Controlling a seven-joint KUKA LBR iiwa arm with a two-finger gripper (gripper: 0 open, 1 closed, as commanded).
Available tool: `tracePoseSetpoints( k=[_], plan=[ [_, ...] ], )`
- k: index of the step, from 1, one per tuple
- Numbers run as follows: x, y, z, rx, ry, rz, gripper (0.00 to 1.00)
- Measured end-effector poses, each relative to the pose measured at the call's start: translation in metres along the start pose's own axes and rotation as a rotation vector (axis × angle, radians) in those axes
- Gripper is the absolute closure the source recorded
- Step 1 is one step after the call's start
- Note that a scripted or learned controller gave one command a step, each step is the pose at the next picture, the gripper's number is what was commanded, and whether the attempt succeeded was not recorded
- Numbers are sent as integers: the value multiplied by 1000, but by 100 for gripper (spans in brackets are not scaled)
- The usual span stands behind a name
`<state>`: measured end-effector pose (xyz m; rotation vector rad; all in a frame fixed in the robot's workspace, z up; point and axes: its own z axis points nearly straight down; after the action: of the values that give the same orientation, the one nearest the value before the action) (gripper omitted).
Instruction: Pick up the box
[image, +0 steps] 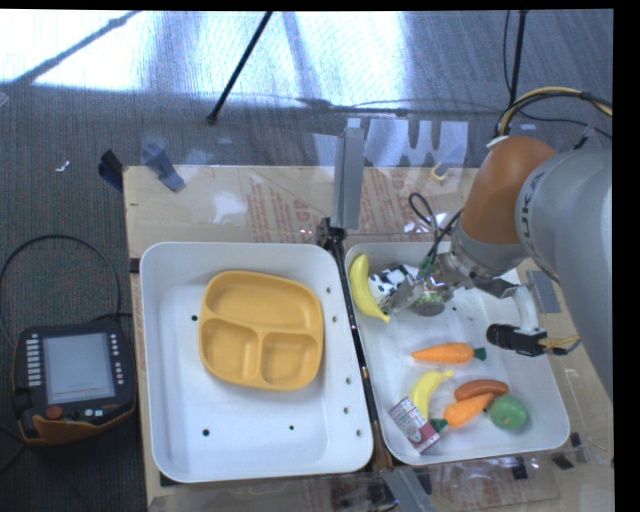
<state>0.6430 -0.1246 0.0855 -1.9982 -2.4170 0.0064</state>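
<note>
A small red and white box (413, 424) lies tilted at the near left corner of the right bin (545, 385). My gripper (412, 297) is down in the far left part of that bin, well away from the red box. It sits right beside a black-and-white patterned object (399, 277) and a yellow banana (364, 290). The wrist and arm hide the gripper's tips.
The right bin also holds an orange carrot (444, 353), a small banana (429, 388), a red sausage (481, 388), a second carrot (467, 410) and a green fruit (509, 412). The left bin (175, 400) holds a yellow divided plate (263, 329). A pendant (74, 378) lies at the left.
</note>
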Motion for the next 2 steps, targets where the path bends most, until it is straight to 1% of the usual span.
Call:
tracePoseSetpoints(
  k=[1,2],
  plan=[
    [58,-100,1,-2,1,-141,0],
    [70,-97,-100,-3,0,-114,0]
  ],
)
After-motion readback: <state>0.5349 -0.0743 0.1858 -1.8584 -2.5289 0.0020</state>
